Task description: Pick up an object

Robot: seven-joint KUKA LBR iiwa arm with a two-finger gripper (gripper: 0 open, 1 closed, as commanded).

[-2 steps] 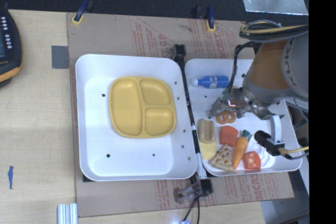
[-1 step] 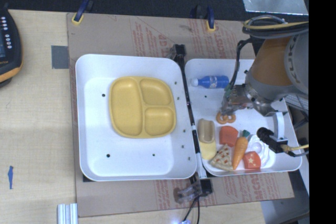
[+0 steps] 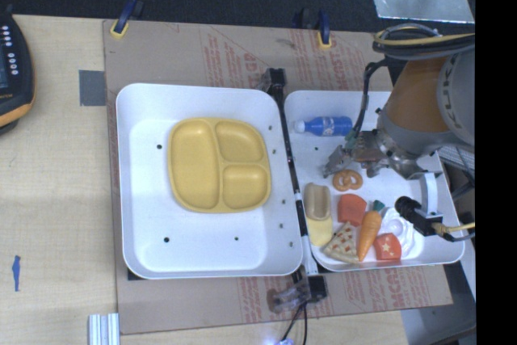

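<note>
My gripper (image 3: 349, 160) hangs low over the middle of the right bin (image 3: 300, 113), at the end of the grey arm with the orange band that comes in from the right. Just below it lies a small brown pretzel (image 3: 348, 181); whether they touch I cannot tell. A blue bottle (image 3: 327, 125) lies on its side just beyond the gripper. Toward the front of this bin are a red block (image 3: 352, 208), an orange carrot (image 3: 369, 230), a pizza slice (image 3: 342, 242), a tan bun (image 3: 317, 202) and a red fruit (image 3: 388, 247).
The left bin (image 3: 137, 174) holds a yellow divided plate (image 3: 219, 164) at its middle. The two bins meet along a rim near the bun. A dark device (image 3: 12, 69) sits at the bench's left edge. Blue clamps (image 3: 324, 30) hold the brown board at the back.
</note>
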